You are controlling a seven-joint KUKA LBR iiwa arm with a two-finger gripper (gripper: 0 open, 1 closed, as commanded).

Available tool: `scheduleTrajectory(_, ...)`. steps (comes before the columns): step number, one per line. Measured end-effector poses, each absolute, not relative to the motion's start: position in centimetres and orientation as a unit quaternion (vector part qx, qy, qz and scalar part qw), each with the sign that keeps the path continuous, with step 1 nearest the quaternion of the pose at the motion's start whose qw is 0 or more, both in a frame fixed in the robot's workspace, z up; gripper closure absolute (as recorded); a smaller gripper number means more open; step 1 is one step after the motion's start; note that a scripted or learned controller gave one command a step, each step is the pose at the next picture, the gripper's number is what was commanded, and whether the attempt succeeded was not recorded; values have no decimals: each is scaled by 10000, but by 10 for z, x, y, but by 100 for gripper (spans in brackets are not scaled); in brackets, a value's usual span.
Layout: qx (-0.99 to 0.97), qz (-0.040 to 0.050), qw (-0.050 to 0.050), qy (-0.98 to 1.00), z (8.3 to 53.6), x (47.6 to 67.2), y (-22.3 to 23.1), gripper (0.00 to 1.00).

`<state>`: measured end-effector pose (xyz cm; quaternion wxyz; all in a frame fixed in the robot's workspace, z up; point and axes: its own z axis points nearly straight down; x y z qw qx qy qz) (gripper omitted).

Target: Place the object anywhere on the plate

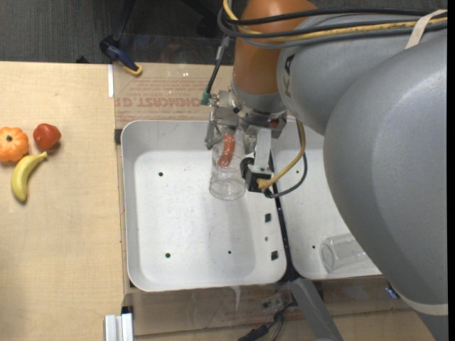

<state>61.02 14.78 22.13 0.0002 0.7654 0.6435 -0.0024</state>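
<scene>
Two end effector (229, 148) fingers closed on clear cup (227, 180), above left bin (135, 212).

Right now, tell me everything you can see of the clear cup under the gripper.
The cup is see-through, plastic or glass by its look, with a red-orange stripe showing at its upper part. It hangs between the fingers of the gripper, over the back of the left bin, its round end pointing down toward the camera.

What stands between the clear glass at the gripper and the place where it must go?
Nothing visible blocks it. The clear glass hangs at the gripper above the left bin, whose floor is bare under it. No plate is visible in either bin, so the goal itself is unclear.
</scene>
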Motion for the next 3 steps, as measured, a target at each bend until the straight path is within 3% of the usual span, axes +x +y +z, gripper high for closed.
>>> scheduleTrajectory(1, 7517, -27, 1, 6595, 248, 598, 216, 100)
scheduleTrajectory(2, 6144, -36, -13, 7890, 207, 553, 228, 100)
scheduleTrajectory(3, 6131, -30, -6, 7900, 188, 602, 146, 100)
